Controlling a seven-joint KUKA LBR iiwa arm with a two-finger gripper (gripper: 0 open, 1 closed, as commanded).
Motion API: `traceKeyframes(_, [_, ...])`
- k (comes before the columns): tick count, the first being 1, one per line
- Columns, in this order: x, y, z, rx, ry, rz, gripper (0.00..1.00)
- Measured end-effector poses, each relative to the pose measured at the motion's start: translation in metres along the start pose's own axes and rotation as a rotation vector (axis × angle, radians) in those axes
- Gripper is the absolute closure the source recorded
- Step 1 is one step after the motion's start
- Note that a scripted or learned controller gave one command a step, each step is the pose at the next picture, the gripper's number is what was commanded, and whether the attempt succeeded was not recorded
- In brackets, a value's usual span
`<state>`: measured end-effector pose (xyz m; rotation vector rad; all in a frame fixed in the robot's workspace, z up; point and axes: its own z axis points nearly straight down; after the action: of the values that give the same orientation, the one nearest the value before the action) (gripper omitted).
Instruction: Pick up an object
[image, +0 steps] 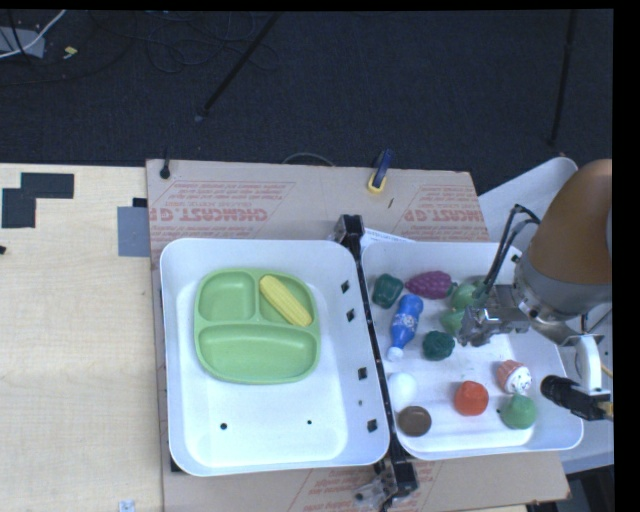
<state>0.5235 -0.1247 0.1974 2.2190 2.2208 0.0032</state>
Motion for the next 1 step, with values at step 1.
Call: traceKeyframes(1, [-0.0005, 0.0008, -0.032, 0.002, 0.0, 0.0, 1.0])
